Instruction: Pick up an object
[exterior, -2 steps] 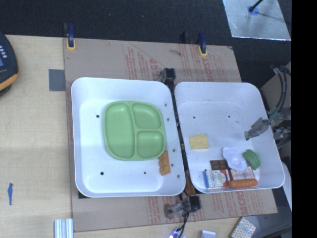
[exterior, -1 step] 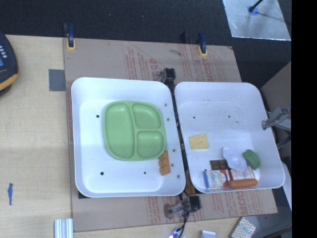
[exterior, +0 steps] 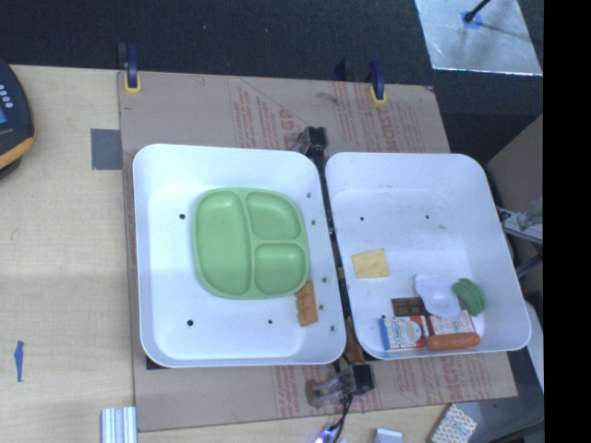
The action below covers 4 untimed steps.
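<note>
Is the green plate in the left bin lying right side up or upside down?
Right side up. The green plate lies flat in the left bin, and its three hollow sections face the camera with nothing in them.

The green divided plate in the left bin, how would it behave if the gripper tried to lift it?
The green three-compartment plastic plate looks rigid and probably light. Lying flat in the left white bin, it's unlikely to roll or tip. Its low rounded rim may be slippery and hard to pinch.

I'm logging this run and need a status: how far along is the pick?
Nothing looks done: no object is lifted. Nothing is in hand either. The green divided plate and an orange piece lie in the left bin; the yellow square and the clutter lie in the right bin. The whole pick remains.
</note>
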Each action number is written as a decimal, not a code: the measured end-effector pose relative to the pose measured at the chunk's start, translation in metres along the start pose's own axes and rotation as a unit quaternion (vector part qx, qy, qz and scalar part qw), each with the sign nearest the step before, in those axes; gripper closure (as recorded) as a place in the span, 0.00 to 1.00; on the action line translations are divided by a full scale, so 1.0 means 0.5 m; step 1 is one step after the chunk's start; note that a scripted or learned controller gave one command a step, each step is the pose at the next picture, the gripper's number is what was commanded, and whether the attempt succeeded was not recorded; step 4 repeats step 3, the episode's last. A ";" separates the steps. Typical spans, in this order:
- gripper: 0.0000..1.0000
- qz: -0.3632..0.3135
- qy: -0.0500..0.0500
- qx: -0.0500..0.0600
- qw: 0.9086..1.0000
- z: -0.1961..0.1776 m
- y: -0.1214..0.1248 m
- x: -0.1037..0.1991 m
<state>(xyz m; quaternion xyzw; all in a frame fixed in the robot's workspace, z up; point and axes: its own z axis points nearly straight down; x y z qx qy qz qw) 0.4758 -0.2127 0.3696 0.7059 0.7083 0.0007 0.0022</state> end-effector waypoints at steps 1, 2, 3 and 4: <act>0.00 -0.001 0.005 0.011 1.000 0.326 -0.006 0.050; 0.00 0.000 0.002 0.006 1.000 0.501 -0.004 0.002; 1.00 0.000 0.001 0.004 1.000 0.471 -0.003 0.001; 1.00 0.000 0.001 0.004 1.000 0.471 -0.003 0.001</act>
